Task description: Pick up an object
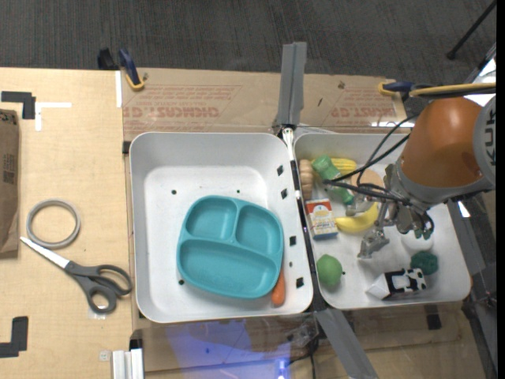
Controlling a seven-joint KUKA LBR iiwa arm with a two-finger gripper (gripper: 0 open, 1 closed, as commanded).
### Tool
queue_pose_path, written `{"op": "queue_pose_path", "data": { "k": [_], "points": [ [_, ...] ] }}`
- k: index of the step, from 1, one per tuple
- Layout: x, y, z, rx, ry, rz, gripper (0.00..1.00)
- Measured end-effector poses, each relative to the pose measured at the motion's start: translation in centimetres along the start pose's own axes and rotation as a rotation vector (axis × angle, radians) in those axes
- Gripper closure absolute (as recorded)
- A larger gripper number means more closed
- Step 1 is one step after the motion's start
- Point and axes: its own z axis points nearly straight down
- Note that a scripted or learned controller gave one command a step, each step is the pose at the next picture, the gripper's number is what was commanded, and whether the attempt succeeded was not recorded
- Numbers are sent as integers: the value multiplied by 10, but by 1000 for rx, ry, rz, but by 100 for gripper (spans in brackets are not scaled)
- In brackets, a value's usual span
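My gripper [372,245] hangs over the middle of the right bin [450,294], just below and right of a yellow banana [357,221]. Nothing shows in its grasp. Around it lie a green lime [329,271] to the lower left, a red and white box [319,216] to the left, a dark green object [424,260] to the right and a black and white object [405,283] below it. A green toy [323,167] and a yellow corn cob [345,164] sit at the bin's far end. The orange band [442,144] of the arm hides part of the bin's right side.
The left bin [158,180] holds a teal divided plate [231,245] with an orange carrot [278,291] by its right edge. On the bench to the left lie scissors [87,275] and a tape ring [53,222]. Cardboard [205,101] lies behind the bins.
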Motion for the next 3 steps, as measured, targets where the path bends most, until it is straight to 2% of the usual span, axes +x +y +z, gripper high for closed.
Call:
{"op": "queue_pose_path", "data": {
  "k": [1,2,3],
  "points": [
    [-42,24,0,-1,-2,47,0],
    [-24,-80,0,1,-3,-47,0],
    [-37,-23,0,-1,-1,-23,0]
  ]
}}
